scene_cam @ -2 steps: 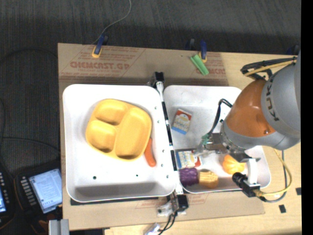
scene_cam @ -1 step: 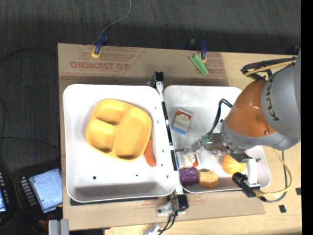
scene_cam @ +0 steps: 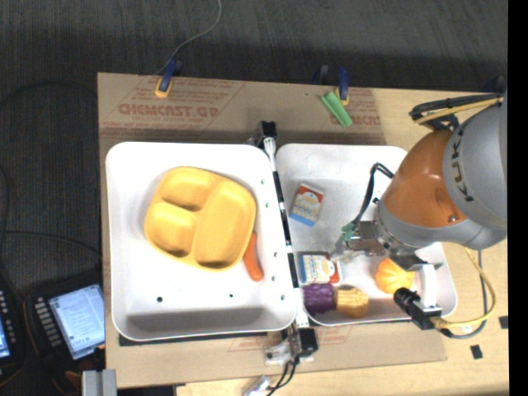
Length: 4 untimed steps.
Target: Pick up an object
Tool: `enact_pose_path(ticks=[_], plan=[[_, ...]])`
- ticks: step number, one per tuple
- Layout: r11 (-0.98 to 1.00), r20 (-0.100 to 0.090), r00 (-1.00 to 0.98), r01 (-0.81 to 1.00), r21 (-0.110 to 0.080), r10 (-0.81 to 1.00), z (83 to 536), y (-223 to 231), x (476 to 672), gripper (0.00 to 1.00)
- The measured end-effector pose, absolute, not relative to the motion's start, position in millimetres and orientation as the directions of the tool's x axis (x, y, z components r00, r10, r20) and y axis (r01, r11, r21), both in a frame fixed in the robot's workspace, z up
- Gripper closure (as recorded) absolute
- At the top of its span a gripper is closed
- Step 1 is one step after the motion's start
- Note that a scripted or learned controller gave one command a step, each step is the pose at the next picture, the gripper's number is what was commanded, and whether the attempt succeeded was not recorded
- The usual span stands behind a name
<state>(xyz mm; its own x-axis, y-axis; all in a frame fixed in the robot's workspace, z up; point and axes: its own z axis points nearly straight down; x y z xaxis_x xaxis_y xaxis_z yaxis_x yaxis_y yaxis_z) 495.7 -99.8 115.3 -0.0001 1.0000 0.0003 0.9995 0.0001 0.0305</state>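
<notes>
I judge the approach step in hand: my gripper (scene_cam: 353, 242) hangs low in the right bin (scene_cam: 346, 159) just above the small carton (scene_cam: 317, 267), grip state not discernible, so next comes a straight descent onto it

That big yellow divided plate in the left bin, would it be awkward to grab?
Probably. The yellow three-compartment plastic plate looks rigid and light, but wide for a two-finger gripper. Its smooth, rounded rim may slip, and it lies flat, so it shouldn't roll.
</notes>
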Motion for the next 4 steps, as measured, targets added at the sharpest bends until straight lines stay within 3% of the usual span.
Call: enact_pose_path(ticks=[1, 2, 3, 4], plan=[[0.000, 0.001, 0.000, 1.000, 0.030, 1.000, 115.2, -99.7, 495.5, 0.00], [0.004, 0.007, -0.004, 1.000, 0.014, 1.000, 92.0, -130.9, 490.2, 0.00], [0.000, -0.003, 0.000, 1.000, 0.026, 1.000, 105.4, -135.0, 493.1, 1.00], [0.000, -0.003, 0.000, 1.000, 0.025, 1.000, 104.8, -134.9, 492.7, 0.00]])
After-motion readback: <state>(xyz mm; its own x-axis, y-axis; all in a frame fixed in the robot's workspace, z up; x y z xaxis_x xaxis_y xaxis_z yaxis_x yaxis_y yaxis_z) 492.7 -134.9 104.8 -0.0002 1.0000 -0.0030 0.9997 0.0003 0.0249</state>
